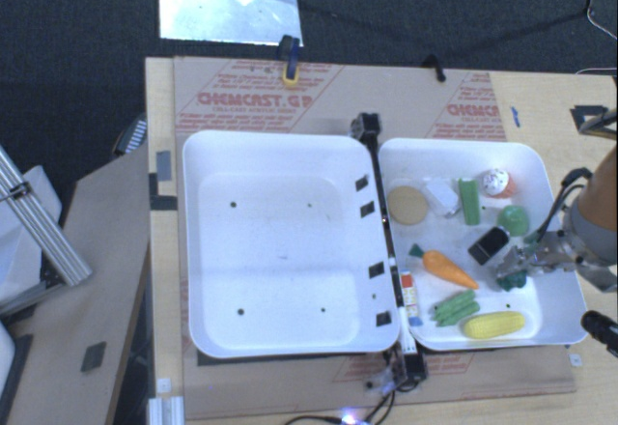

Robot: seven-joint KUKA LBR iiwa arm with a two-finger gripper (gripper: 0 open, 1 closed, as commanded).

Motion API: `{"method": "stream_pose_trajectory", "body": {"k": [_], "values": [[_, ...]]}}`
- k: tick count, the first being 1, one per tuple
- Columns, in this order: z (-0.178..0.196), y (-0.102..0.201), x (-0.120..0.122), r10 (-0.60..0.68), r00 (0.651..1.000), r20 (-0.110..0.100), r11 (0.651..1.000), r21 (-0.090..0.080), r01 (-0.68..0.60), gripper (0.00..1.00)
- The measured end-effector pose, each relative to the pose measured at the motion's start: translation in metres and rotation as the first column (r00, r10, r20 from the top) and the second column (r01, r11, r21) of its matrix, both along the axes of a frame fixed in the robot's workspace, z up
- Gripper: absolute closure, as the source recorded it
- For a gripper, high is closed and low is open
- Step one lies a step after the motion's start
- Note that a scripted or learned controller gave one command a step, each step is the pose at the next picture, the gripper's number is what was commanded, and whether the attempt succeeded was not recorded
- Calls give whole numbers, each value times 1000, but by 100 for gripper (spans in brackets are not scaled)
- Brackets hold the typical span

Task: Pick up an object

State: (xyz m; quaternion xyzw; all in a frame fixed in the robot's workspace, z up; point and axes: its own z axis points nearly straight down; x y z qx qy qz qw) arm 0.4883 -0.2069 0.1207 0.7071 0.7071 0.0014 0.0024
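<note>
Pincer low in right bin, near its right wall; finger state unclear, cannot tell. Nearby: black block, carrot, corn cob, green ball. Left bin alongside on tabletop.

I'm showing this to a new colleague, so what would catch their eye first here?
Probably the bright toy food crowded into the right bin: an orange carrot mid-bin and a yellow corn cob at its near edge. The gripper hangs just right of the carrot, beside the big white left bin.
</note>
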Motion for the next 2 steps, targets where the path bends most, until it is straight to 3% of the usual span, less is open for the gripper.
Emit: {"method": "stream_pose_trajectory", "body": {"k": [1,2], "values": [[71,56,30,10,1000,3,1000,0,-10,100],[69,154,24,14,1000,-4,1000,6,-14,100]]}}
